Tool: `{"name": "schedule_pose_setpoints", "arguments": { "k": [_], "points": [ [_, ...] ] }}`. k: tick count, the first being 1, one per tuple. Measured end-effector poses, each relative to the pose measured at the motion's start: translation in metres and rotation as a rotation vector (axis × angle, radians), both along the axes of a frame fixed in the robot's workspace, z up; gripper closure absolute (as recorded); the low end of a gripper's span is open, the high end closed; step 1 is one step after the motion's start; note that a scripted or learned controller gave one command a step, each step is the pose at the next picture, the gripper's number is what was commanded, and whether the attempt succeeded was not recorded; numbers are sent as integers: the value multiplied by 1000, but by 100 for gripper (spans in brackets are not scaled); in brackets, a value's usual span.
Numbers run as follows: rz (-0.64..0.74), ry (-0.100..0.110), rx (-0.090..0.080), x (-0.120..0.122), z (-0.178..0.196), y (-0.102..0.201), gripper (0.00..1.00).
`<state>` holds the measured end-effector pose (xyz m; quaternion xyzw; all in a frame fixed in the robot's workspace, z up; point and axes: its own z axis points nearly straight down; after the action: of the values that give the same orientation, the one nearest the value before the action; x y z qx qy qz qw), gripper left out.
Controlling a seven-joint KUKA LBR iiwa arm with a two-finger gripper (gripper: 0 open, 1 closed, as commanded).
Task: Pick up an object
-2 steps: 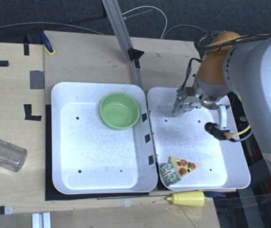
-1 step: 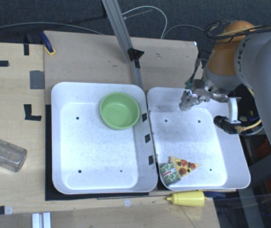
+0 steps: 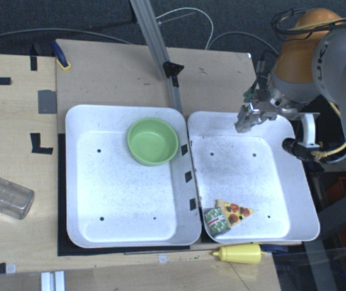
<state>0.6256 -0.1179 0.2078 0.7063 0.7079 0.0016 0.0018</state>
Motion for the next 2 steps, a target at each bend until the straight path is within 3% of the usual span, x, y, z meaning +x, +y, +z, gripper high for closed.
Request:
{"name": "schedule_pose_setpoints", "arguments": {
  "k": [1, 2],
  "points": [
    [0, -2, -1, 2, 64, -2, 100],
    [-1, 5, 0, 2, 65, -2, 100]
  ]
}}
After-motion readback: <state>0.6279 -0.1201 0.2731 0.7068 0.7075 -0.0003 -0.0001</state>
